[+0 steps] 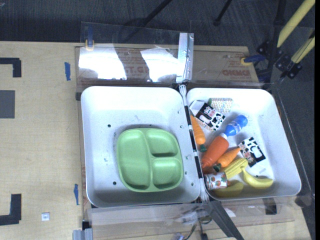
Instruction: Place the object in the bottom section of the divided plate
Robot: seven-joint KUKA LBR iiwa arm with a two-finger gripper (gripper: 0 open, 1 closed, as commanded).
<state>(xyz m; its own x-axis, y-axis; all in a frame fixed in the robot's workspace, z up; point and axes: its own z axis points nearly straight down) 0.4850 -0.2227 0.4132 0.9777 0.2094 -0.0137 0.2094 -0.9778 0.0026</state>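
Observation:
A green divided plate [148, 158] lies in the left white bin [97, 109]. It has one large section on its left and two smaller ones on its right, all bare. The right white bin [270, 114] holds a pile of toy items: an orange carrot [215, 150], a smaller carrot [198, 133], a yellow banana [257, 180], corn [235, 167], a blue bottle [235, 126], a small can [217, 182] and black-and-white cartons [209, 116].
A clear plastic panel [132, 59] stands behind the left bin. A metal divider [186, 54] rises between the bins at the back. The wooden bench [37, 134] stretches to the left. Tripod legs and a yellow pole [297, 14] stand at the back right.

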